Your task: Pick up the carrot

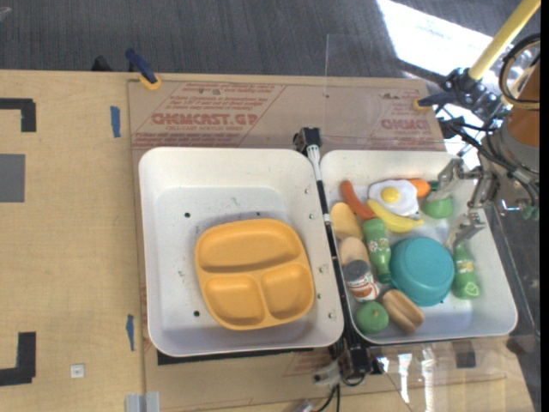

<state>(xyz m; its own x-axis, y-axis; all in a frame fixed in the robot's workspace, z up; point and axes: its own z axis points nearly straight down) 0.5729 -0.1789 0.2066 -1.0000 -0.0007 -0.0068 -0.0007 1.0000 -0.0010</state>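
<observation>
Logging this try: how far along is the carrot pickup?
Nothing looks done: the carrot lies in the right bin, beside the fried egg. In hand: the pincer hangs over that bin's right side, nothing between its fingers. Left: reaching the carrot, gripping, lifting.

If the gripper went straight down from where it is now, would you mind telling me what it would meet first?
Probably the green bottle lying by the teal bowl: the gripper hangs over the right bin's far-right side, pointing down. Depth is unclear from this slanted view; the carrot lies well off that line.
</observation>
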